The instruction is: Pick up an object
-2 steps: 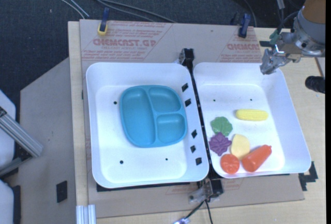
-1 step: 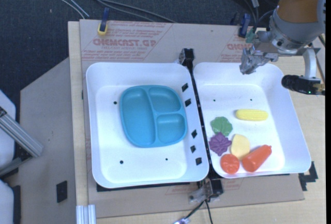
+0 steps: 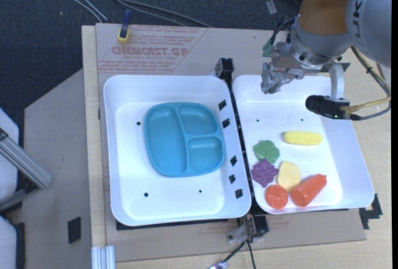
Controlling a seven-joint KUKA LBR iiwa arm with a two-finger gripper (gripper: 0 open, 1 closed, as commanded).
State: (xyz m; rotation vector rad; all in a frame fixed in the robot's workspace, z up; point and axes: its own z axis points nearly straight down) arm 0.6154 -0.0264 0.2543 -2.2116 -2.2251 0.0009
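Gripper poised over the right bin's far end; whether it is open or closed cannot be told. Toy foods lie nearer the camera than it: yellow corn, green piece, purple grapes, tomato, carrot. Blue tray to its left.

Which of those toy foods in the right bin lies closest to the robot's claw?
The yellow corn cob. It lies apart from the clustered others, farthest up the bin, just below the gripper.
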